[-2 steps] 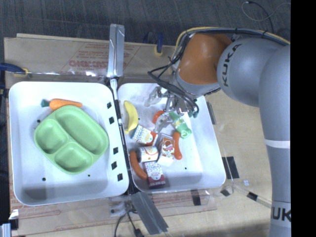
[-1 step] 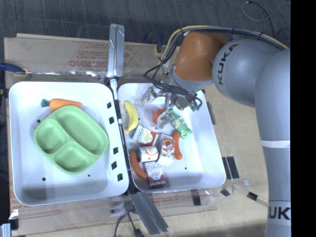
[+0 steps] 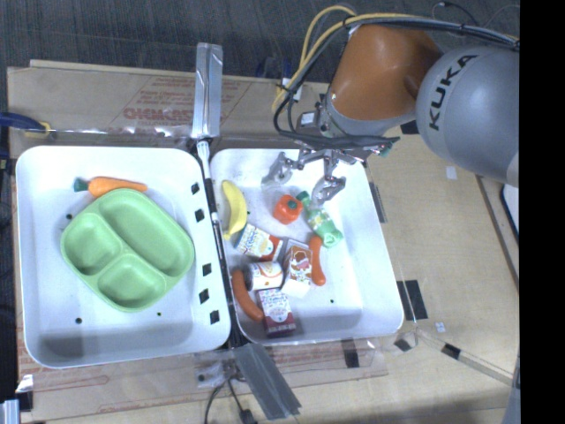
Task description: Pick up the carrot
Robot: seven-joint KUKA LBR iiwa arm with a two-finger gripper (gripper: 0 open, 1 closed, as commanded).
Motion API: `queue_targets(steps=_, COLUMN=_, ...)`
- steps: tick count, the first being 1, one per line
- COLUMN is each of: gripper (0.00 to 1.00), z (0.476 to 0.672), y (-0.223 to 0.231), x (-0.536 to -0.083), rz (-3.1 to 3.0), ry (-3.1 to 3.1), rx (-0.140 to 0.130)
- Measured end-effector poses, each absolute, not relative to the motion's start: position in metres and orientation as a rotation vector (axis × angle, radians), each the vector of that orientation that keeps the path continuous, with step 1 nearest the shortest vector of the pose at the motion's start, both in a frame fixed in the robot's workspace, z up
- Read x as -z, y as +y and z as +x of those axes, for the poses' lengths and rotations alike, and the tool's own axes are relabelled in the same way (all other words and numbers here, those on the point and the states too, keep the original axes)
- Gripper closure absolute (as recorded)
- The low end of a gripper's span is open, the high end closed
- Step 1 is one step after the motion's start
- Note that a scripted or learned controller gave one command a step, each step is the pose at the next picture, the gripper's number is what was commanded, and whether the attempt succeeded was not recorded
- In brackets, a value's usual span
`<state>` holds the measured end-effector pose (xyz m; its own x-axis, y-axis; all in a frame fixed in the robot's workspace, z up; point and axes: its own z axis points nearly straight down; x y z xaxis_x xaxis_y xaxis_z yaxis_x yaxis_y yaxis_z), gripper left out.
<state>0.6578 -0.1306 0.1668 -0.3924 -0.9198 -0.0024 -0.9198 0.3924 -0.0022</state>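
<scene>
Carrot [image 3: 116, 185] lies beside the left bin's [image 3: 53, 162] far rim; hand [image 3: 305, 173] hovers wide open over right bin [image 3: 375, 263].

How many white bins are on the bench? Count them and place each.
2. The left bin holds the green tray and the carrot; the right bin holds mixed toy food, under the gripper.
</scene>
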Motion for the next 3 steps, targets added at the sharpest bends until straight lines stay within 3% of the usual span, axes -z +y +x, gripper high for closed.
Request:
queue_targets(steps=1, gripper=0.00, z=0.639, y=-0.146, x=-0.130, rz=-2.093, ry=2.342, rx=-0.003)
queue_targets(steps=2, gripper=0.00, z=0.657, y=-0.131, x=-0.204, rz=-2.387, ry=2.039, rx=0.000)
queue_targets(steps=3, gripper=0.00, z=0.659, y=-0.178, x=-0.095, rz=-2.616, ry=1.734, rx=0.002)
